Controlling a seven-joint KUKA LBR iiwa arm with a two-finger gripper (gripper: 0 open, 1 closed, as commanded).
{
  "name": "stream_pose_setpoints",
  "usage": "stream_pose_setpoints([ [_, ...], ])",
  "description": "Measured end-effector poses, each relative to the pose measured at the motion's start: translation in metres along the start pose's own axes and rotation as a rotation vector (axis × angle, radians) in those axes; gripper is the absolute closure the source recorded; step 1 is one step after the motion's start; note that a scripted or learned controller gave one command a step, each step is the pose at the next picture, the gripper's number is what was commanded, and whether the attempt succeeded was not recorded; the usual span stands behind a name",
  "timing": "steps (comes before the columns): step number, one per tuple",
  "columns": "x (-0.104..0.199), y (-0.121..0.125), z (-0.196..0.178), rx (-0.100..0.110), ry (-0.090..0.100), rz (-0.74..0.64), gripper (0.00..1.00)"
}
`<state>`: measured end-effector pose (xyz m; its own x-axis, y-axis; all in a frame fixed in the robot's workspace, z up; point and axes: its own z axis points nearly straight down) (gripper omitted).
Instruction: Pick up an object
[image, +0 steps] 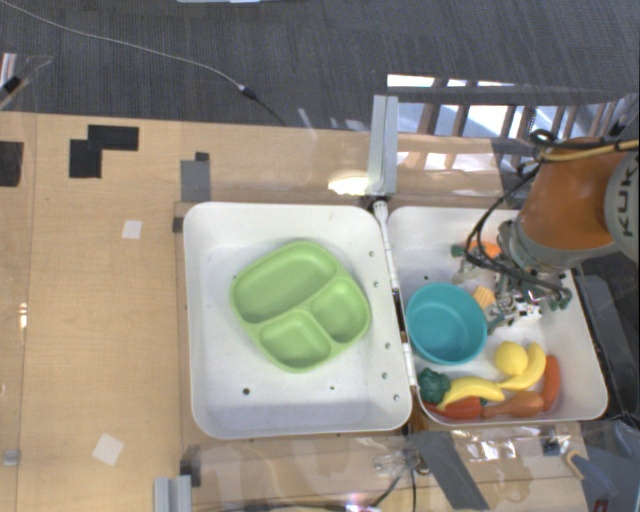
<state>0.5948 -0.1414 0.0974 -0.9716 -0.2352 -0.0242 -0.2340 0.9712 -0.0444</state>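
Tool (515, 300) hangs low in the right bin (590, 395) beside the teal bowl (446, 322); its grip cannot be told.

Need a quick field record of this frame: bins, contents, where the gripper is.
left bin: green divided plate
right bin: teal bowl, lemon, banana, carrot, other toy food
gripper: over right bin, just right of the bowl
fingers: unclear
held: nothing visible

My arm (600, 200) is grey with 1 broad orange band. Black cables loop beside it. My wrist is dark metal.
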Motion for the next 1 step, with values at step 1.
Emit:
stream_pose_setpoints([
  [1,-0.0773,0.0060,0.0104,-0.037,0.031,0.239,0.00],
])
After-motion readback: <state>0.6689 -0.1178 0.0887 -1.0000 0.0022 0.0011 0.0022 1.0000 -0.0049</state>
